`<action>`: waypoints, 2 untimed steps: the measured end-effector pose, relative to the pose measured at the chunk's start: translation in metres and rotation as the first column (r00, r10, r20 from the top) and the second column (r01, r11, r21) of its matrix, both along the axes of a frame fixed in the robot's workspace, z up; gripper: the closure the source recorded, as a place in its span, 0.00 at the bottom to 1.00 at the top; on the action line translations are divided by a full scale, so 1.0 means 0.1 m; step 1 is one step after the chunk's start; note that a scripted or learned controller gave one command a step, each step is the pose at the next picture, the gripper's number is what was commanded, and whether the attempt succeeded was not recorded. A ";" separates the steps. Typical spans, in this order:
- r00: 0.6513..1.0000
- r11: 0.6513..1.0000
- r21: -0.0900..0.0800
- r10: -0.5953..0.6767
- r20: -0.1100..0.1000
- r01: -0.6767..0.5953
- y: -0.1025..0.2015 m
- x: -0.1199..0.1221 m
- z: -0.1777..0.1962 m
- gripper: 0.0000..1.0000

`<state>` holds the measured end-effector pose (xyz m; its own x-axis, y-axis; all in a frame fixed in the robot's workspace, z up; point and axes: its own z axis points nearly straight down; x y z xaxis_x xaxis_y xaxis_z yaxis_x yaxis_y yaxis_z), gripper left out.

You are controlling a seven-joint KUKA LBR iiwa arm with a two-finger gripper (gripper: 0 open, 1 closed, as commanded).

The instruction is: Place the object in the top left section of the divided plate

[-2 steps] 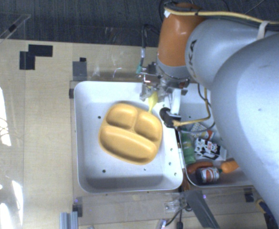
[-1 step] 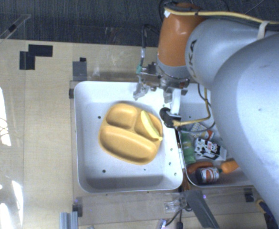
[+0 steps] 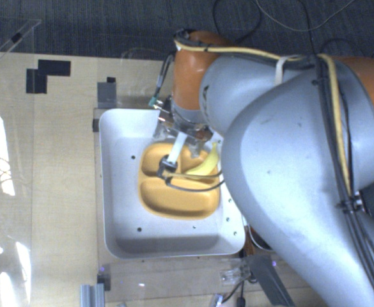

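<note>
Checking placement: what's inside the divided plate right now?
On the yellow divided plate, a pale yellow object lies in its upper right part, beside the gripper. The arm covers the plate's right edge; the large lower section looks bare.

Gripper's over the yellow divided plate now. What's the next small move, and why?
Probably a short descent. The gripper hangs over the top left section of the divided plate in the white bin, and a pale yellow object lies in the section beside it.

Divided plate (image 3: pixel 174 200) set in bin (image 3: pixel 119 190) on desk (image 3: pixel 46 171); claw (image 3: pixel 174 162) positioned over plate's upper sections.
</note>
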<state>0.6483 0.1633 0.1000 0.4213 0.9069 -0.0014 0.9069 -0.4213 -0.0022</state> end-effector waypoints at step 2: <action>0.992 0.992 0.001 0.129 -0.001 -0.129 0.21 -0.30 0.51 1.00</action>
<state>0.6180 0.1844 0.1506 0.3009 0.9537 -0.0009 0.9537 -0.3009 -0.0036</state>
